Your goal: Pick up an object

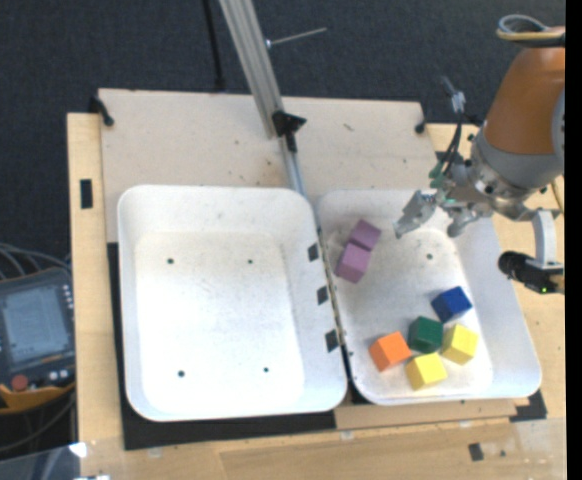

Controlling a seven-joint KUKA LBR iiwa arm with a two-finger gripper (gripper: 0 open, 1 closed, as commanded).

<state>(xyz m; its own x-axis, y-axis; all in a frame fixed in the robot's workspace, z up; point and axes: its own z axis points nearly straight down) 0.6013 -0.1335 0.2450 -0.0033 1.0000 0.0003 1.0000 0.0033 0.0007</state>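
Gripper point(433, 216) hovering open, empty, over right bin point(506, 298); I'm aiming to center purple block point(357, 249) before closing.

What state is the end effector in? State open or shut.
Open: the end effector shows two fingers spread apart above the right bin, nothing between them.

Dark carpet point(91, 28) around wooden bench point(201, 138)
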